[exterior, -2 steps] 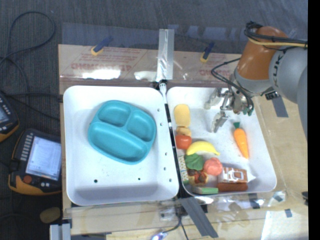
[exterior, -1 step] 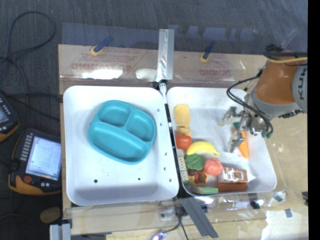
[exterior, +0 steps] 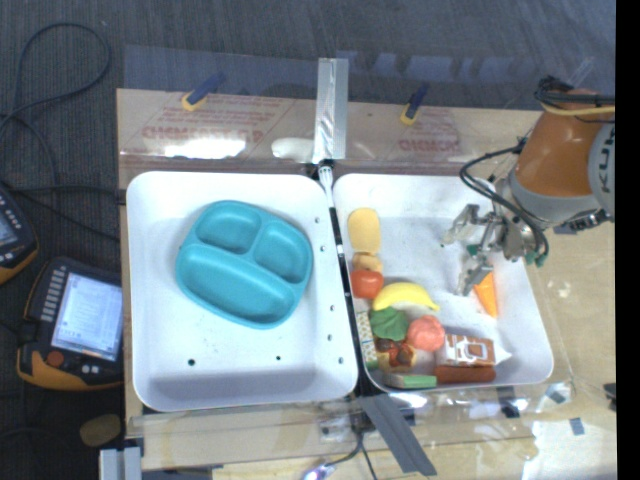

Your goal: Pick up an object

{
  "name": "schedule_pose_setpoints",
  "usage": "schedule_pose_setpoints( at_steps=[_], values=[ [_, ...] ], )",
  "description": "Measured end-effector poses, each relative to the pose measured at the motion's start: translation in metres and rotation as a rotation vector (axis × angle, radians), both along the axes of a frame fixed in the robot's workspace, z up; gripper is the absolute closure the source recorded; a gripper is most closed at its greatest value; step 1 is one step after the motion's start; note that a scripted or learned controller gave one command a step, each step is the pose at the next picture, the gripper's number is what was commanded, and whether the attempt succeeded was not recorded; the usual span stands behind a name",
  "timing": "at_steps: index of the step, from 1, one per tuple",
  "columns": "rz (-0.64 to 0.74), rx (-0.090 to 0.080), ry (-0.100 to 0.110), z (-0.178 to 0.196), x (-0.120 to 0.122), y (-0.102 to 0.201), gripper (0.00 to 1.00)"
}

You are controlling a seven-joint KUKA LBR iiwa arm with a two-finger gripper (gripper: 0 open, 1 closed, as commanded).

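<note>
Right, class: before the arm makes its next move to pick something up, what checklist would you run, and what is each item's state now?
1. End effector over the right bin: ok.
2. Object within reach, orange piece beside it: ok.
3. Something gripped already: cannot tell.
4. Bare bin floor around the orange piece: ok.
5. Other toys, banana among them, packed close together: not ok for a clean grasp.
6. Blue divided plate in the left bin, apart from the arm: ok.

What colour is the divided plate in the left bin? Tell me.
Turquoise blue all over, plain with no pattern; the plate shows clearly in the overhead camera view.
</note>
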State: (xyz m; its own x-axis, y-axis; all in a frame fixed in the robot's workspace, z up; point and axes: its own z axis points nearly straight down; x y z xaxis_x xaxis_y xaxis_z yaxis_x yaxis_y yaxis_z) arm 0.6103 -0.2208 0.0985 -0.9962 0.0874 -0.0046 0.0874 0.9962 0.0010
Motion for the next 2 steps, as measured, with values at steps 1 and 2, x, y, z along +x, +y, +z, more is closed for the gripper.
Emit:
schedule_pose_setpoints(
  at_steps=[1,2],
  values=[
    [-0.007,-0.002,-0.006,-0.009,0.034,-0.002,0.00],
    [-0.173,0.003,0.012,-0.008,0.053,-0.001,0.00]
  ],
)
